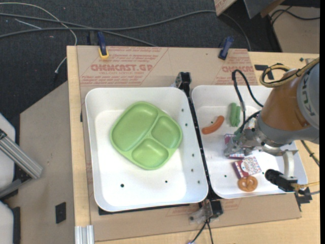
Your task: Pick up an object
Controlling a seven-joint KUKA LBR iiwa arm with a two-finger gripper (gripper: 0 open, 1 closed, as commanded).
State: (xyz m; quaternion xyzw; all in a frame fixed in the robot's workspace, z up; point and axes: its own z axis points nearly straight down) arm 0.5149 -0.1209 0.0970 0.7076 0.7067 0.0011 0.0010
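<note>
Now | cardboard-topped bench (127, 65) | dark carpet (127, 14) | hand (234, 147) over right bin (213, 184)

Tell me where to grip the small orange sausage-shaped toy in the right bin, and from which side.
Grip the small orange sausage-shaped toy at its middle, coming straight down, jaws across its narrow width. It lies flat and slanted, apart from the green pickle-shaped toy.

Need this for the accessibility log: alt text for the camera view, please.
A grey and orange robot arm reaches from the right into the right white bin, its gripper low among small items: an orange sausage, a green pickle-like piece, a pretzel and a small packet. The left white bin holds a green divided plate.
</note>
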